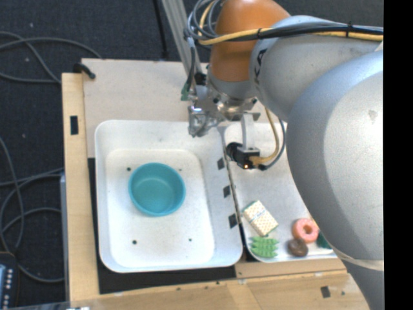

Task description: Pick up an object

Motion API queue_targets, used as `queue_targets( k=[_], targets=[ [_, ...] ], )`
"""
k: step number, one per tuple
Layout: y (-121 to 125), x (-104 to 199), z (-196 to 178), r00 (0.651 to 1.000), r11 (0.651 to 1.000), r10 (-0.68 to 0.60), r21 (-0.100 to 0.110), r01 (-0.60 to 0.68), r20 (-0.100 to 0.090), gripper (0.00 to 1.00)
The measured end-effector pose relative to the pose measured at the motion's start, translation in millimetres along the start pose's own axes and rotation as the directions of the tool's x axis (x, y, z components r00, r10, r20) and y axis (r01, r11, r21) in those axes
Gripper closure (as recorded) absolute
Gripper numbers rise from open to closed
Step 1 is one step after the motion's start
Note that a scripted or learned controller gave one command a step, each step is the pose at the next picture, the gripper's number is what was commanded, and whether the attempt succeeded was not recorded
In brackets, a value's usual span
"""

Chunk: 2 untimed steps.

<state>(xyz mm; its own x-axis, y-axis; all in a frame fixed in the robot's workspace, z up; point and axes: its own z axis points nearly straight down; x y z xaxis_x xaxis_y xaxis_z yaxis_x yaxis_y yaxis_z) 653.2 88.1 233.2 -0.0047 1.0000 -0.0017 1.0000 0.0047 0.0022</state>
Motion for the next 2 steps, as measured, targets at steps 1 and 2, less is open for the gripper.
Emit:
queue_targets(
  k=[1,2],
  targets=[
    [-1.2,-0.8,-15.1,1.000,1.000,0.001,-0.001,-0.001,0.001,1.00],
    [-1.3,-1.4,-14.2,1.000,1.000,0.000,0.001,0.000,0.003,0.00]
  ],
)
